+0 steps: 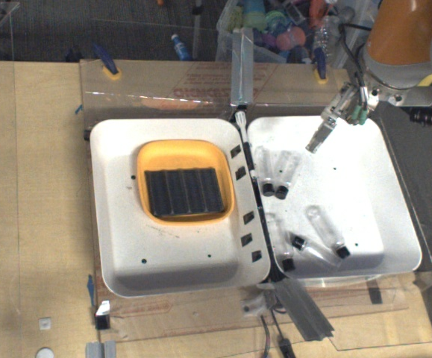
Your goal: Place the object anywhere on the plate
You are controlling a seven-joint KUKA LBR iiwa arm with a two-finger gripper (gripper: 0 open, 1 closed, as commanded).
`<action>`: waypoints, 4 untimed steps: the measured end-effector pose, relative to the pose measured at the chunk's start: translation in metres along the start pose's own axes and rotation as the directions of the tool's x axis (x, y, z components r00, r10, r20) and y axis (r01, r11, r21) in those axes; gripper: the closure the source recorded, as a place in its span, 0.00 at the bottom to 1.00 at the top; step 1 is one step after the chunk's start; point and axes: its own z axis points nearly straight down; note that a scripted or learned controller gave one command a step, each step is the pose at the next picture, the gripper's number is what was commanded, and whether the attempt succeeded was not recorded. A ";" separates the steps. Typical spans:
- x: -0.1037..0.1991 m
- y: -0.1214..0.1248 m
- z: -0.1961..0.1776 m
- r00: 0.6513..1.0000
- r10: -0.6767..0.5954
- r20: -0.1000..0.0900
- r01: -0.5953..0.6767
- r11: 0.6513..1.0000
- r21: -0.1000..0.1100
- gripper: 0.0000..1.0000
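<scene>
No brand, label or lettering readable anywhere on the bench. In the right bin, clear plastic vials with black caps, see-through enough to nearly vanish against the white floor: two lying side by side near the divider, caps pointing toward the camera; one lying slantwise lower down; perhaps one or two more near the bin's front-left corner, too faint to count surely. In the left bin, one orange-yellow plate bearing a single dark ribbed block. Above the right bin's far edge, the gripper, angled down-left, nothing visible between its tips; clenched or released, cannot tell.
</scene>
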 end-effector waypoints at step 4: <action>-0.072 -0.095 -0.006 0.520 -0.854 0.000 0.854 0.520 -0.002 0.00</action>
